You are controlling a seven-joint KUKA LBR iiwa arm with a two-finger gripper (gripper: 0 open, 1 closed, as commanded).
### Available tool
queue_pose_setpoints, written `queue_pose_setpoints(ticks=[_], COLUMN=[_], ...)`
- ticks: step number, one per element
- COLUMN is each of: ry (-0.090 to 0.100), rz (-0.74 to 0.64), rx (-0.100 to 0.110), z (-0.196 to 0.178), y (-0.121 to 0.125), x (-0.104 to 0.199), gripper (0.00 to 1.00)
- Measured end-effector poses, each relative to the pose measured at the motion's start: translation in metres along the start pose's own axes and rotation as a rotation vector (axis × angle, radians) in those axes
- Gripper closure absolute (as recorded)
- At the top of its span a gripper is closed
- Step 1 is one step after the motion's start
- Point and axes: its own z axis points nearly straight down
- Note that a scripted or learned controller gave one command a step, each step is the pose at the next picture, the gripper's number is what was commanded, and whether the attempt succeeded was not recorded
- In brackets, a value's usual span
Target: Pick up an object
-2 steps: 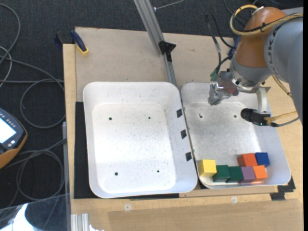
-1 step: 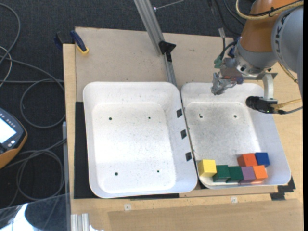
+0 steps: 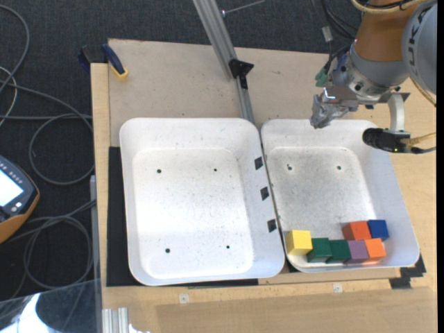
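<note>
Several small blocks lie in a cluster along the near edge of the right bin (image 3: 388,179): a yellow block (image 3: 300,241), a dark green block (image 3: 329,249), a purple block (image 3: 357,250), an orange block (image 3: 374,248), a red block (image 3: 359,229) and a blue block (image 3: 378,228). My gripper (image 3: 321,118) hangs above the far rim of the right bin, well away from the blocks, with nothing seen between its fingers.
The left bin (image 3: 132,186) sits beside the right one. A slanted metal pole (image 3: 220,37) rises behind the bins. Cables and a handheld device (image 3: 12,196) lie on the floor at left. A small yellow and blue tool (image 3: 114,61) rests at the bench's far left corner.
</note>
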Motion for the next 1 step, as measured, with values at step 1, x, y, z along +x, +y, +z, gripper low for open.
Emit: queue_pose_setpoints(ticks=[1], ry=[0.003], rz=[-0.004], rx=[0.007], z=[-0.0087], y=[-0.0272], x=[0.0472], gripper=[1.00])
